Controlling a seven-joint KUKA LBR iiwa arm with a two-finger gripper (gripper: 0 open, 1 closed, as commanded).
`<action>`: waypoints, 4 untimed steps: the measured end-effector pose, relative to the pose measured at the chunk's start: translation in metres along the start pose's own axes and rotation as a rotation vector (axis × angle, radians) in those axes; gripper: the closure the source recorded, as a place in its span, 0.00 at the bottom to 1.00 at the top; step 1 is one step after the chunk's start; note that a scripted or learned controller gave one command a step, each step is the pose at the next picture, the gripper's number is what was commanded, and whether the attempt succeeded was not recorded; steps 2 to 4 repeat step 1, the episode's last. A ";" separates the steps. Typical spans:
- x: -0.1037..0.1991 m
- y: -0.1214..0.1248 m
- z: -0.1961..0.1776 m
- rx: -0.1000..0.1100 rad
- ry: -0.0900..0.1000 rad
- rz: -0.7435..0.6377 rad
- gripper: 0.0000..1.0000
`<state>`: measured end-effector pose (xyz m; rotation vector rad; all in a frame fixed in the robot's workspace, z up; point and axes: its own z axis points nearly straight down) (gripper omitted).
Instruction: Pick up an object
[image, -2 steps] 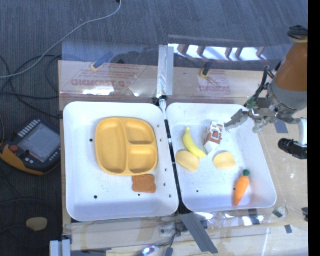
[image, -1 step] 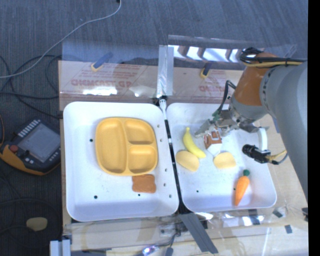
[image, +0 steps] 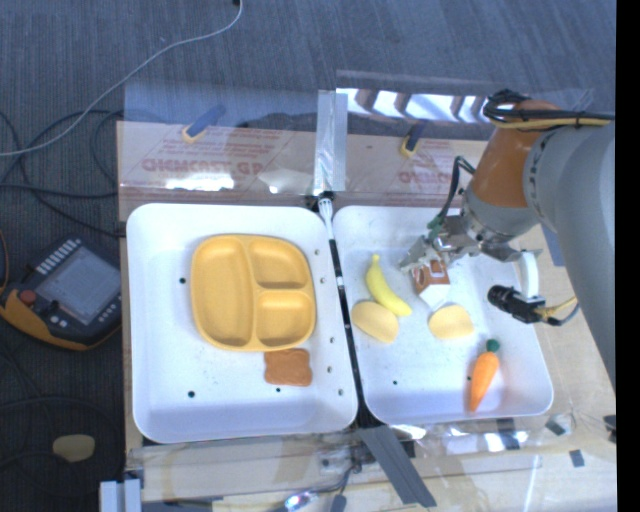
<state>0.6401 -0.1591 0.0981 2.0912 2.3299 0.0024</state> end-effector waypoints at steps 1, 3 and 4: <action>0.044 0.002 -0.090 0.010 0.006 0.047 1.00; 0.044 0.002 -0.090 0.010 0.006 0.047 1.00; 0.044 0.002 -0.090 0.010 0.006 0.047 1.00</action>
